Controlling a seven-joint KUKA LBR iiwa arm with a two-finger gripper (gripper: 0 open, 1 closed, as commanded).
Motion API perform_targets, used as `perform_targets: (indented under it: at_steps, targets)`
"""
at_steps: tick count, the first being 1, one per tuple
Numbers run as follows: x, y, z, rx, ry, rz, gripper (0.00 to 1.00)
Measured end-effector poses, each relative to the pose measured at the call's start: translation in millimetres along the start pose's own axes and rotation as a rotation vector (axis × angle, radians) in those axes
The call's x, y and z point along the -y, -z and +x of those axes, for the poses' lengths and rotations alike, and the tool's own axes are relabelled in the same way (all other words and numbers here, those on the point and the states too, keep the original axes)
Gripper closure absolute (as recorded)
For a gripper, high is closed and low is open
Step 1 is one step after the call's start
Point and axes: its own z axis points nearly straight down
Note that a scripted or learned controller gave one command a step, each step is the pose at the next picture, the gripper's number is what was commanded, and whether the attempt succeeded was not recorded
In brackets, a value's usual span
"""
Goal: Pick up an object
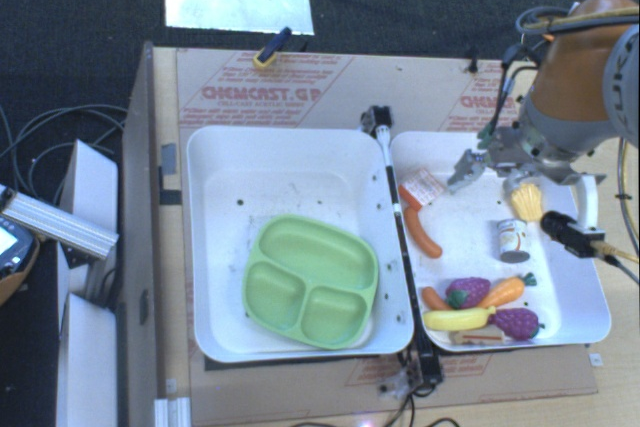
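My gripper (pixel 490 179) hangs over the back of the right bin (pixel 592 310), open, with bare bin floor showing between its fingers. A yellow ridged toy (pixel 527 202) lies just beside its right finger, not between the two. A red and white packet (pixel 425 186) lies to its left, with an orange sausage (pixel 421 228) in front of that. A small white can (pixel 512 238) stands below the gripper. At the bin's front lie a banana (pixel 458 319), two purple grape bunches (pixel 468 291) (pixel 517 322) and a carrot (pixel 503 291).
The left bin (pixel 230 175) holds a green divided plate (pixel 312 280) at its front. A black rail (pixel 395 225) runs between the bins. A black plug with cable (pixel 570 235) hangs off the arm over the right bin's right side.
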Motion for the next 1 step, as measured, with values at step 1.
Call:
perform_targets:
  at_steps: [1]
  targets:
    - [-17.5,-3.9,-70.1,0.002,-0.002,-0.001,0.0]
